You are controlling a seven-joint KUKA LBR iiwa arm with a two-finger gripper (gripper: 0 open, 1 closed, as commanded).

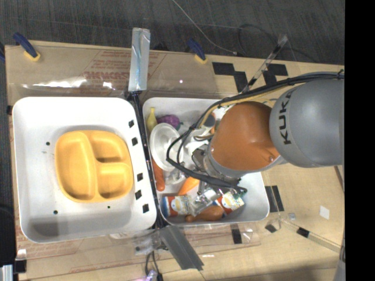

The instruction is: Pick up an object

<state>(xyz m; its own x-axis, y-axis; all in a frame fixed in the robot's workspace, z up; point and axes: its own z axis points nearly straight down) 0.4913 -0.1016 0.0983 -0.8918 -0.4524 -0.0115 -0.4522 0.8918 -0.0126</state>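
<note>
A tan cardboard-covered surface (pixel 70 60) sits on dark carpet (pixel 70 10). Toward 9 o'clock, a shallow white bin (pixel 26 157) holds a yellow divided plastic tray (pixel 94 164). Toward 3 o'clock, a second white bin (pixel 258 206) holds a white bowl (pixel 162 142), a purple lump (pixel 170 120) and crumpled packets (pixel 181 205). The grey-and-orange arm (pixel 263 136) hangs over this clutter; its jaws are hidden, so their state cannot be told.
</note>
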